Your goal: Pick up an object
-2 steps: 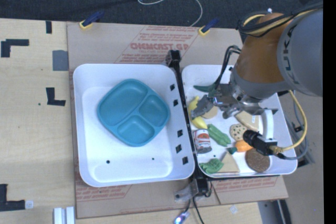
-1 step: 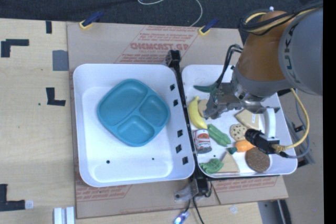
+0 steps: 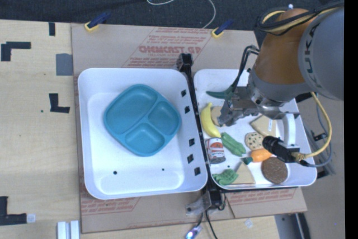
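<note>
We are at the reach-in step: the pincer (image 3: pixel 226 112) hangs low over the right bin (image 3: pixel 305 179), nothing seen between its fingers.

From the left, the counter (image 3: pixel 33 137) carries the left bin (image 3: pixel 89 120), where a blue divided plate (image 3: pixel 142 118) lies well apart from the action. In the right bin, a banana (image 3: pixel 210 121) lies along the left wall, just beside the pincer; whether the pincer is wide or narrow we cannot tell. Below are a small can (image 3: pixel 216 150), a green pod (image 3: pixel 233 143), a green leafy piece (image 3: pixel 226 177), a cookie (image 3: pixel 253 140), a carrot (image 3: pixel 259 155) and a brown disc (image 3: pixel 275 170). We judge the next move needs a straight descent onto the banana; the wall and the crowded toys leave little finger room.
</note>
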Tool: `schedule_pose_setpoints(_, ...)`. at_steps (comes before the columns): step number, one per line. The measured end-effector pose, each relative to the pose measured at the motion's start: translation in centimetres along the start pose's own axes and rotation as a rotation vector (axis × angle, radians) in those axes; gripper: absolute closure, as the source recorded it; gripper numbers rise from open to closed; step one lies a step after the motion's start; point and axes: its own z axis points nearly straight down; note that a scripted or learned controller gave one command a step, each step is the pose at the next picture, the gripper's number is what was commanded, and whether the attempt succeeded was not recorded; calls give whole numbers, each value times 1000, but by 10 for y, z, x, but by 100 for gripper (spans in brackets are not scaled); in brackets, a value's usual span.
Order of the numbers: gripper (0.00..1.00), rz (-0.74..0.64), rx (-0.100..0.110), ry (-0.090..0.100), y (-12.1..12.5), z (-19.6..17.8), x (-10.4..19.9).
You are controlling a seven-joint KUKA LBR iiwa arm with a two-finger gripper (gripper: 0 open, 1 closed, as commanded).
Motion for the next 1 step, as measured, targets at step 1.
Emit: schedule_pose_setpoints(1,100,-3,-8,1,-13,15,85)
